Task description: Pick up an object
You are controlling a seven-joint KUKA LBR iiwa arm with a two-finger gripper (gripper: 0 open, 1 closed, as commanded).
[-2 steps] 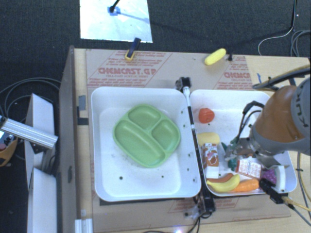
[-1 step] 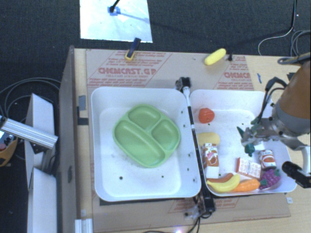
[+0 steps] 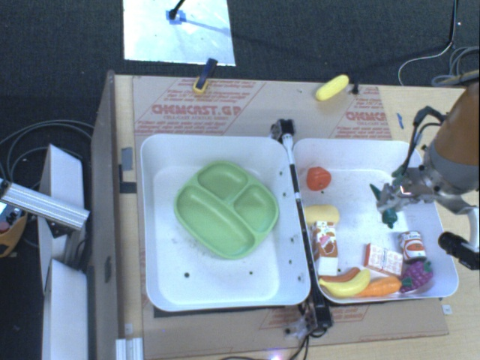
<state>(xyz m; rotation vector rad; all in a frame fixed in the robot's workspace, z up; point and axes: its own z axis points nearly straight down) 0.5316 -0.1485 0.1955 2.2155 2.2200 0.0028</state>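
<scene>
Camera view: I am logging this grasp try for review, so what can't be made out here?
- The tool over the right bin: too small and blurred to tell its fingers' state or whether it touches anything.
- The arm: cut off by the right edge.
- The small cans and carton: labels too small to read.
- The carrot: partly covered by the banana.

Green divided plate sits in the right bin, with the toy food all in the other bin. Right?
Not quite. The camera view shows the green divided plate in the left bin, not the right. The toy food, such as the banana and tomato, is in the right bin.
</scene>
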